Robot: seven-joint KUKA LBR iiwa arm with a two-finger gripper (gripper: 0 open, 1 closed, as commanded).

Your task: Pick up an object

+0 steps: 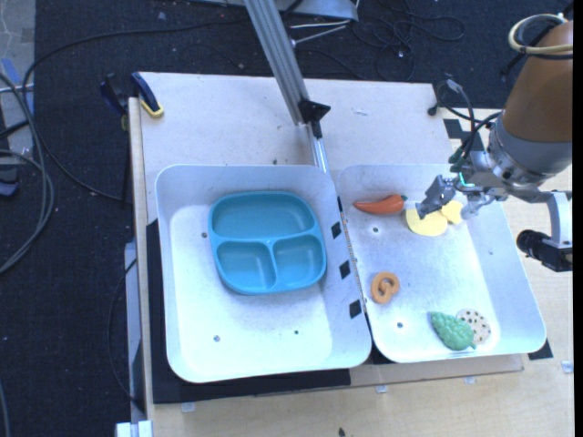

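- Nearest the camera, in the right bin [510, 271], lie a green leafy piece [452, 330] touching a speckled cookie [474, 320], both untouched.
- A little farther in, an orange pretzel [385, 287] rests alone near the bin's left wall.
- In the left bin [182, 271] sits a blue divided plate [269, 242].
- Farther back, the gripper [448, 198] is down at the yellow piece [428, 221], beside a red-orange pepper [381, 205] — nothing looks lifted, so the pick itself remains.
- How wide the grasp stands, or whether it has the yellow piece — I cannot tell; it appears to touch its upper edge.
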